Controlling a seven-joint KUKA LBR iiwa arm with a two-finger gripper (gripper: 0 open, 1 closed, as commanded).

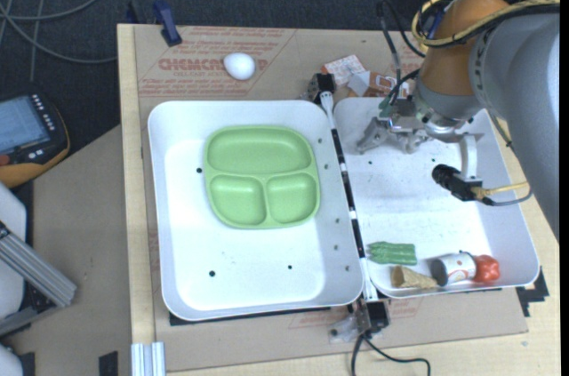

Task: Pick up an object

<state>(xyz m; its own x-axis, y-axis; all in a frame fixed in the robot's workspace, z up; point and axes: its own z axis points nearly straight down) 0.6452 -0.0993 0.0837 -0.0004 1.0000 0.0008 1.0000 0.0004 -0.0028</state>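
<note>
Camera view, looking down: in the right bin, a small green block, a tan wedge and a red-and-white piece lie along the near wall, likely light, stiff and easiest pinched across their narrow sides. The gripper hovers near the far wall, well apart; whether it grips anything cannot be told. A green divided plate sits in the left bin.

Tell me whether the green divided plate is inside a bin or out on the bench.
Inside. The green divided plate lies flat in the left bin, with white bin floor showing on all sides of it.
</note>
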